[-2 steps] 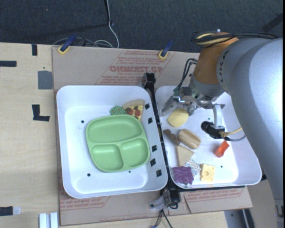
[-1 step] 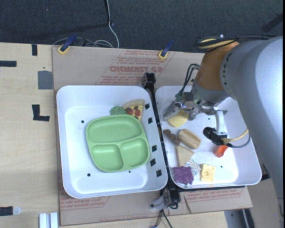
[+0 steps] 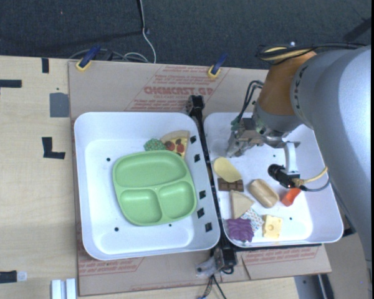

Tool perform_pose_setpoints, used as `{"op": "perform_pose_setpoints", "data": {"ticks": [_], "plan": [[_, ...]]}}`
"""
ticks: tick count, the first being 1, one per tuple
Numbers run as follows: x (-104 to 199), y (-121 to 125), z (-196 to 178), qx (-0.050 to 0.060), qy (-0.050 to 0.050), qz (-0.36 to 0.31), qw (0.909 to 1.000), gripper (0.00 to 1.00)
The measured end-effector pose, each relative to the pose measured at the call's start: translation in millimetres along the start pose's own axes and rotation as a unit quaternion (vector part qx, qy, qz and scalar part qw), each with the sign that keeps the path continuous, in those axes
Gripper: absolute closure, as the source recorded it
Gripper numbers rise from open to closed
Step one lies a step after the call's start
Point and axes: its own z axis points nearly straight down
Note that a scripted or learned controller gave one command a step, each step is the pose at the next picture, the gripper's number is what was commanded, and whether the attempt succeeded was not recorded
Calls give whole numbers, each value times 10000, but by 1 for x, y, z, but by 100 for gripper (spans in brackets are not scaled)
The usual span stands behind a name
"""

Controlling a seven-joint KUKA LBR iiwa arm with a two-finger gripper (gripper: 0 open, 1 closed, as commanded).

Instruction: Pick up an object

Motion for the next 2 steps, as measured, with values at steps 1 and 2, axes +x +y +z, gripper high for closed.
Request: {"op": "perform_pose_setpoints", "data": {"ticks": [1,2], "plan": [[0,0,1,3,0,0,10000,0],[20,0,-95,-31,1,-9,10000,0]]}}
